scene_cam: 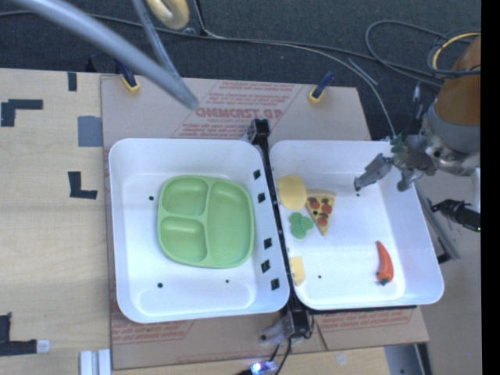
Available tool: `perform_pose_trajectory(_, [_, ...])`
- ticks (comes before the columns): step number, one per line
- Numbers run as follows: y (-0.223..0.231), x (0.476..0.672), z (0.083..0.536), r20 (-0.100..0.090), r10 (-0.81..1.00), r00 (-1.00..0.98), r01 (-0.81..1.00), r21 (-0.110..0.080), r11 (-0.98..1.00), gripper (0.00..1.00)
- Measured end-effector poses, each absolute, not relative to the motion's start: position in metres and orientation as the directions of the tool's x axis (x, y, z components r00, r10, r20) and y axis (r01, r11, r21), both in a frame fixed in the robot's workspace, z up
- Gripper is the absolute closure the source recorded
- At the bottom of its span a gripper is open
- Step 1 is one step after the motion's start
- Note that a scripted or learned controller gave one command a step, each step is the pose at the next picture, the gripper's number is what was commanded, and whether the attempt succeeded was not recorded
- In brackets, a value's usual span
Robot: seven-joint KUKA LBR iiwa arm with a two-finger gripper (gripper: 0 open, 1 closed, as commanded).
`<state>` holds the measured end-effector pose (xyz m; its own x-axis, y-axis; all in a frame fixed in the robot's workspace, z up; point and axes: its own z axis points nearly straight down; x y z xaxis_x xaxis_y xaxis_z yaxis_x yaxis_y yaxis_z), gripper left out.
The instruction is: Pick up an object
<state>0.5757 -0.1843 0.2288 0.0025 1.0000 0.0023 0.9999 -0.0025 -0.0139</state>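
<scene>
The right bin (406, 233) holds several toy foods. A yellow round piece (291, 191) lies near the divider, with a pizza slice (321, 210) and a green broccoli piece (301, 225) just below it. A small yellow block (297, 270) sits at the bin's front left. A red-orange pepper (383, 263) lies at the front right. My gripper (384, 180) hovers over the bin's back right part, well apart from every item. Its fingers are spread, so it is open with nothing between them.
A green divided plate (206, 220) lies in the left bin (133, 209). A black clip row (266, 209) runs along the joint between the bins. Grey tubes (156, 45) cross the upper left, and cables (391, 61) trail behind the bench.
</scene>
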Motion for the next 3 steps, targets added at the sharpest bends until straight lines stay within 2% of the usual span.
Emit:
perform_pose_trajectory(1, [-0.184, 0.578, 0.236, 0.0, 1.0, -0.001, 1.0, -0.001, 0.001, 0.0])
perform_pose_trajectory(3, [-0.193, 0.579, 0.137, -0.001, 1.0, 0.0, 1.0, -0.006, 0.0, 0.0])
